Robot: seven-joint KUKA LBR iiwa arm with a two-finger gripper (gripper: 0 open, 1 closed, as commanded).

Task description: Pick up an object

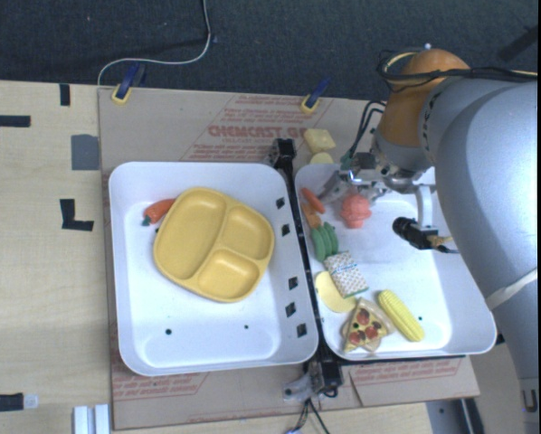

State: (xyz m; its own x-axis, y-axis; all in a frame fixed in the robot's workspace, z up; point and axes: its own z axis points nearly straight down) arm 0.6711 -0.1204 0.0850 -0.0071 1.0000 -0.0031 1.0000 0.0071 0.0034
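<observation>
A pale wooden bench [35, 269] with black tape marks carries a sheet of brown cardboard [225, 129], held at its far edge by a yellow clamp [121, 91] and a blue clamp [317, 94]. Beyond the bench lies dark carpet, with a white cable [194, 34] looping across it.

Two shallow white bins sit side by side on the cardboard. The left bin [135, 333] holds a yellow divided plate [213, 242], with an orange carrot-like piece [158, 210] just beside its upper left rim.

The right bin [451, 324] holds toy food — a pink, rounded piece [355, 210], green beans [325, 240], a small checkered block [346, 274], a pale yellow disc [329, 292], a pizza slice [365, 325] and a corn cob [400, 315]. A yellow wedge [319, 139] lies at the bin's far rim.

The grey arm, orange band at top, reaches in from the right; its gripper [354, 183] hangs just above the pink piece — whether the jaws are spread or closed I cannot tell.
</observation>
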